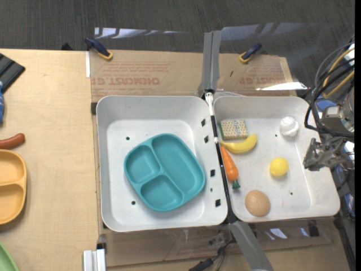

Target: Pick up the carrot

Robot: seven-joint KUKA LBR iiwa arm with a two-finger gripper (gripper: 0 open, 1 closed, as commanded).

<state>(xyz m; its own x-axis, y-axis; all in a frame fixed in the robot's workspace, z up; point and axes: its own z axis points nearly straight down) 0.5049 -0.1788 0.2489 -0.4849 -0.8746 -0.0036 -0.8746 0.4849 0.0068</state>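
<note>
Now the carrot [228,165] lies in the right bin [316,205] along its left wall, orange tip pointing up-left, green end down-right, below the banana [241,145]. Tabletop [51,95] is pale wood.

I see the small orange carrot [229,166] lying against the right white bin's left wall [221,168], with the yellow banana [240,145] touching its top end. Open floor lies to its right, before the yellow lemon [278,167] and tan egg-shaped ball [257,202].

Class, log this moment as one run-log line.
task: pick up carrot | carrot: right bin, left wall, below banana | gripper: right rim, apart | status: not picked
</note>
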